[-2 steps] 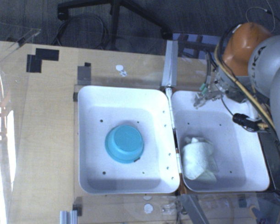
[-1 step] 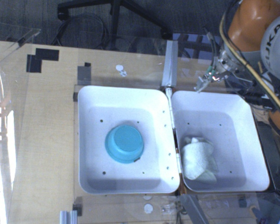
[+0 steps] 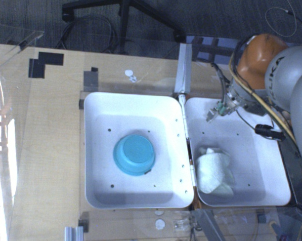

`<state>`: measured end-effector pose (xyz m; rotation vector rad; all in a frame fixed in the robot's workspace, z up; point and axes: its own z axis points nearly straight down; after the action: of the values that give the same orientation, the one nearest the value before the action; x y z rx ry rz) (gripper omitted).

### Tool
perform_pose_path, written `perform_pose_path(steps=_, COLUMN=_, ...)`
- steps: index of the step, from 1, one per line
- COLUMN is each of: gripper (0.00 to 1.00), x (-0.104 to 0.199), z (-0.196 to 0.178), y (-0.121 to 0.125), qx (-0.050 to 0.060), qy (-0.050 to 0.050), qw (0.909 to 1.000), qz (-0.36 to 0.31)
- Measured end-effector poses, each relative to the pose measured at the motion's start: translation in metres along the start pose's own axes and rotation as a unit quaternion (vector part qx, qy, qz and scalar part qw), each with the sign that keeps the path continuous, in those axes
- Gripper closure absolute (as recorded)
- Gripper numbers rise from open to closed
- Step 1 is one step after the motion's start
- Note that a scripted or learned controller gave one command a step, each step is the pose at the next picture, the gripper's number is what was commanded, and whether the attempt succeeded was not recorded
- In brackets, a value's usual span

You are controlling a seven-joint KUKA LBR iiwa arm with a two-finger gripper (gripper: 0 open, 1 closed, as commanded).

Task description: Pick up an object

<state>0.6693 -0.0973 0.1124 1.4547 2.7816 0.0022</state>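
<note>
Bins [image 3: 96, 190]: blue bowl [image 3: 134, 154], white cloth [image 3: 212, 171]

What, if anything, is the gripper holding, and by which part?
Nothing. The gripper hangs over the back of the right bin, apart from the white cloth near the front.

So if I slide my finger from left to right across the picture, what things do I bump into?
Left bin → blue bowl → right bin, holding the white cloth → gripper → grey arm.
</note>
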Motion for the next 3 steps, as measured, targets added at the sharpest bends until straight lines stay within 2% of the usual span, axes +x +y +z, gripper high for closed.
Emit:
perform_pose_path(steps=1, gripper=1.00, x=0.020, z=-0.087, y=-0.012, qx=-0.003, qy=-0.002, qw=1.0000, qz=-0.005)
perform_pose_path(steps=2, gripper=1.00, x=-0.002, z=-0.013, y=-0.001, qx=0.000, qy=0.000, qw=0.9999, qz=-0.014)
perform_pose_path(steps=3, gripper=1.00, x=0.031, z=-0.104, y=0.012, qx=-0.002, qy=-0.002, qw=0.9975, qz=-0.071)
